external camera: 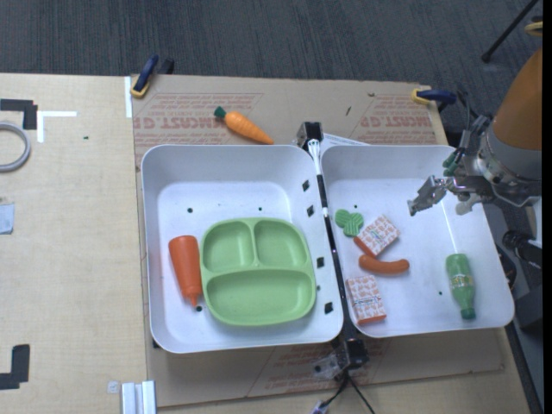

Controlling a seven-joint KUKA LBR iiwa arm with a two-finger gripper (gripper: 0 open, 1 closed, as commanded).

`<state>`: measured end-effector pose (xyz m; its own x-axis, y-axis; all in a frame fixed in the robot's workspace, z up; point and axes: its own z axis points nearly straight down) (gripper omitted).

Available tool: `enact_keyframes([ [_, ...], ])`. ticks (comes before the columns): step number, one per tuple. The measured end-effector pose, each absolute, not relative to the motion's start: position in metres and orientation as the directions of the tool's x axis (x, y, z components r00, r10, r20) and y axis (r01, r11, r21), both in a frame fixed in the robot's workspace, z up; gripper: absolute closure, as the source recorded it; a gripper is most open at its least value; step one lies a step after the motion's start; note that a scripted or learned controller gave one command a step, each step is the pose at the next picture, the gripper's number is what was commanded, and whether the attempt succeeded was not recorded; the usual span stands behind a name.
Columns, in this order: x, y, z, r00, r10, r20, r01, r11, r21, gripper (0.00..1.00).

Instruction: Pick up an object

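Hand (429, 198) hangs over the right bin (483, 322), holding nothing; how far it is open I cannot tell. Nearest pickings are the green bottle (461, 285) and sausage (384, 266): best to drop straight over one, clear of the wall. Small cartons' print is unreadable.

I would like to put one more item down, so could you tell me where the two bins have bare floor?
Left bin: a bare strip along the far wall, behind the green divided plate and orange cup. Right bin: the far-left floor is bare, beyond the green leafy toy. Its near-left middle is crowded: two small cartons and the sausage. The green bottle lies near the right wall, and the gripper hovers over the far right.
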<state>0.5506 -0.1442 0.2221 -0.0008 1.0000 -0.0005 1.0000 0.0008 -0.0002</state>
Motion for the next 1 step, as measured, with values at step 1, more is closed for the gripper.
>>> enact_keyframes([
  [1, 0.554, -0.1019, 0.0919, -0.179, 0.984, 0.0, 0.984, 0.179, -0.001, 0.0],
])
